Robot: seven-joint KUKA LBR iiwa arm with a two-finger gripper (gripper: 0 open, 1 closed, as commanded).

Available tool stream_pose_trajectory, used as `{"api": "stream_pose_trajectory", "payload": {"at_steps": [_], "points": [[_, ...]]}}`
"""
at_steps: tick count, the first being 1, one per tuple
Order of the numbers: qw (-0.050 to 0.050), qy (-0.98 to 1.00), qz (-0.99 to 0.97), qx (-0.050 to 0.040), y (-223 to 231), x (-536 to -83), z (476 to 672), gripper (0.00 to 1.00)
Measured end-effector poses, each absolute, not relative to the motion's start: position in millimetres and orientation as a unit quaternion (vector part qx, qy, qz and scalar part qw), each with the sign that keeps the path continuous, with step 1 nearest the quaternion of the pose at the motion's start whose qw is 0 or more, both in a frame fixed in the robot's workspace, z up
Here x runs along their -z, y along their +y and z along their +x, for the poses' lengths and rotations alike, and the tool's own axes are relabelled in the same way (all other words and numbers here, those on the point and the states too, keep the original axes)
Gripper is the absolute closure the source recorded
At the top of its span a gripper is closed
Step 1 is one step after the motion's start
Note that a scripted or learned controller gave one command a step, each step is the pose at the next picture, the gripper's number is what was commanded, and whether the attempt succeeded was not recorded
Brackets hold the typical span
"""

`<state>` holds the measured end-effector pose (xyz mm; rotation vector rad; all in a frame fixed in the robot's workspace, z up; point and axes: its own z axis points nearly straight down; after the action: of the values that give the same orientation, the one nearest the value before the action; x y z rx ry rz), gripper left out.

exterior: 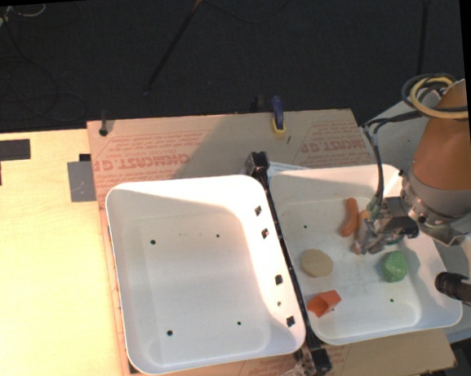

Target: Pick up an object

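Four objects: an orange carrot-like piece (350, 216), a tan round disc (316, 263), a green ball (394, 267) and a small red-orange block (324, 302) are seen lying in the right bin (355, 332), all placed here relative to that bin's floor.
Tool position: the gripper (377, 236) is seen low over the right bin's middle-right, just beside the carrot-like piece's lower end and just up-left of the green ball.
Tool state: how far the gripper is open cannot be told from the slanted view, and nothing is visibly held.
Step in hand: a descent onto one object is judged to be under way, the carrot-like piece or the green ball being nearest.
Doing it well: one target is best committed to and centred under the tool before closing; the ball is judged likely to roll if clipped off-centre.
Risk: the neighbouring piece may be nudged aside.
Left bin (151, 346): not involved.
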<state>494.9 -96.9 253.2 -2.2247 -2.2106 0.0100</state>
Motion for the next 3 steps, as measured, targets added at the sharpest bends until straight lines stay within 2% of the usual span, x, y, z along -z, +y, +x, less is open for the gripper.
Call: {"api": "stream_pose_trajectory", "payload": {"at_steps": [1, 2, 3], "points": [[0.001, -0.710, -0.705, 0.0008, -27, -252, 577.8, 1.00], [-0.002, -0.709, -0.706, 0.0031, 11, -344, 586.0, 1.00], [0.003, -0.706, -0.708, -0.0037, -26, -299, 515.7, 1.00]]}}
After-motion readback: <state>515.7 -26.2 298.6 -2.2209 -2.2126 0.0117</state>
